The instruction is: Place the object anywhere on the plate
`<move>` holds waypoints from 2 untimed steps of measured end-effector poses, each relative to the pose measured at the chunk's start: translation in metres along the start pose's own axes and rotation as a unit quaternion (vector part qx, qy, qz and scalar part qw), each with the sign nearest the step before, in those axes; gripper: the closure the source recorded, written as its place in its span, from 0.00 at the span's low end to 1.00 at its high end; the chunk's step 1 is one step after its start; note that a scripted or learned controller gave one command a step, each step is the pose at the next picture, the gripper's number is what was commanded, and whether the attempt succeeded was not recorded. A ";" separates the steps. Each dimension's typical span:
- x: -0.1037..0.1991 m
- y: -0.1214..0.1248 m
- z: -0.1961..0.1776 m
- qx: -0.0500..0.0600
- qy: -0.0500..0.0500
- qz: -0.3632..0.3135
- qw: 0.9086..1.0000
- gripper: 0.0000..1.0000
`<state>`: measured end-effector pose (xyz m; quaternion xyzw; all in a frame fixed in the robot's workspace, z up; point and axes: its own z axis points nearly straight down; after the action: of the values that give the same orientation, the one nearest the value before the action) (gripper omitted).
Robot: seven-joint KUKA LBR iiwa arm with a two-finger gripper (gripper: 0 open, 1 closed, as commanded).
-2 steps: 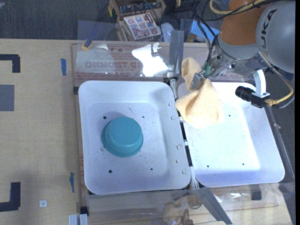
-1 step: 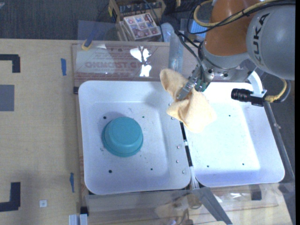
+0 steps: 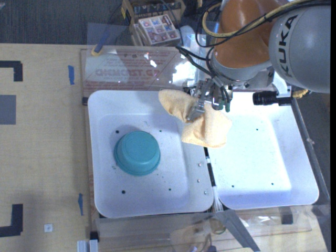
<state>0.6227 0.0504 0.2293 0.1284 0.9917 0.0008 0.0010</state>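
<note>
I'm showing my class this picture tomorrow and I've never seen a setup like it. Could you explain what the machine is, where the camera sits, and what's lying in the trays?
The photo comes from one fixed camera above a bench, looking down at a slant. The big grey and orange shape at upper right is a robot arm. At its tip is a two-finger gripper, a simple mechanical hand. Below lie two shallow white trays: the left bin and the right bin. In the left bin sits a teal bowl-like dish, seemingly upside down. A yellow cloth hangs bunched from the gripper, pinched between its fingers, over the divide between the trays.
</note>
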 end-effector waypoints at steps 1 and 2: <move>0.034 0.034 -0.002 0.000 0.000 -0.125 0.992 1.00; 0.059 0.080 0.010 0.000 0.000 -0.128 0.992 1.00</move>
<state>0.5859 0.1433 0.2193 0.0003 1.0000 0.0011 0.0010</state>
